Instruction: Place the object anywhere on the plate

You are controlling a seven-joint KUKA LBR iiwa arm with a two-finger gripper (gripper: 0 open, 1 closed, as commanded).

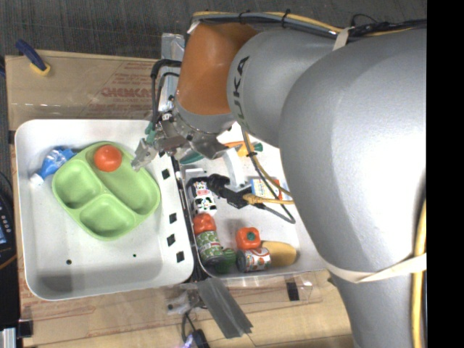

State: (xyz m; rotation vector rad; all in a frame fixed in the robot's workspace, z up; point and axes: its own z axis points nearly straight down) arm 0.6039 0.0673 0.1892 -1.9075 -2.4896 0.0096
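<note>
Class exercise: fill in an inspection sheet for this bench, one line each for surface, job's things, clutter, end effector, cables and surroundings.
Surface: two white bins; left bin, right bin.
Job's things: green plate in the left bin; red-orange round object in its top compartment.
Clutter: blue item beside the plate; bottles and toy food in the right bin.
End effector: above the plate's right edge; finger state unclear.
Cables: bundle along the arm.
Surroundings: cardboard beneath the bins.
</note>
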